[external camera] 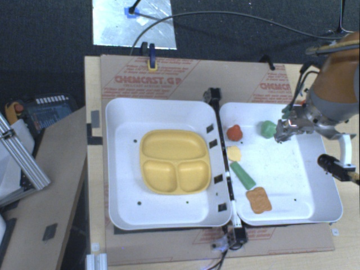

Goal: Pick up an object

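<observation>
Start at the left bin point(121, 167), which carries a yellow tray point(173, 161) with three wells; that tray is broad and flat and gives you no edge to pinch, so leave it alone. Cross the divider to the right bin point(315, 201), where the pickable things lie: a red ball point(234, 132) at the far left, a pale yellow piece point(234, 153) just near of it, a green stick point(243, 175) lying on a slant, and an orange slab point(259, 199) nearest you. Farther right sits a green lump point(268, 129), and the jaws point(283, 133) hang just beside it on its right, low over the bin floor. Whether they stand apart or together cannot be told from this angle, and nothing is seen between them. The green lump looks your best target, being closest. Bring the jaws left until they are centred over it, spread wide enough to straddle it, then go straight down so one tip does not shove it aside. Close gently, since a rounded thing may squirt out, and lift slowly, checking that it rises with you.
</observation>
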Robot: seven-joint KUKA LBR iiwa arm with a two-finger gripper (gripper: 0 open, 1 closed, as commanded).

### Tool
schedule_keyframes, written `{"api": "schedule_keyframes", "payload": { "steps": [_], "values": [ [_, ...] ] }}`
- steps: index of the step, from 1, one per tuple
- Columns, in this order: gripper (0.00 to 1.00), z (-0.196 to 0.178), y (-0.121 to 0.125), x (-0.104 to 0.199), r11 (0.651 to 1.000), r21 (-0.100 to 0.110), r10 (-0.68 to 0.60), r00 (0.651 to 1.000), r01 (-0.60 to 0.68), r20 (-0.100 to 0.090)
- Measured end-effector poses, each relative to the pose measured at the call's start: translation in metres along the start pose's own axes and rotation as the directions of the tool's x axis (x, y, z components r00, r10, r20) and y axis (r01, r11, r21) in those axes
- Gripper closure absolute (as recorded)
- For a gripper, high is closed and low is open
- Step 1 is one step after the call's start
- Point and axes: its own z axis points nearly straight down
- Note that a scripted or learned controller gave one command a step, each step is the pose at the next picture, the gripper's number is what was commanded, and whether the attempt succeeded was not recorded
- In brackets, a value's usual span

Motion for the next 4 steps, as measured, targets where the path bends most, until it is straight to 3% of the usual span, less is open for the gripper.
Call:
{"api": "schedule_keyframes", "payload": {
  "steps": [1, 4],
  "values": [
    [1.00, -0.053, 0.003, 0.010, 1.000, 0.003, -0.001, 1.000, 0.001, -0.001],
    [1.00, -0.043, -0.009, 0.165, 1.000, 0.008, -0.005, 1.000, 0.005, -0.003]
  ]
}}
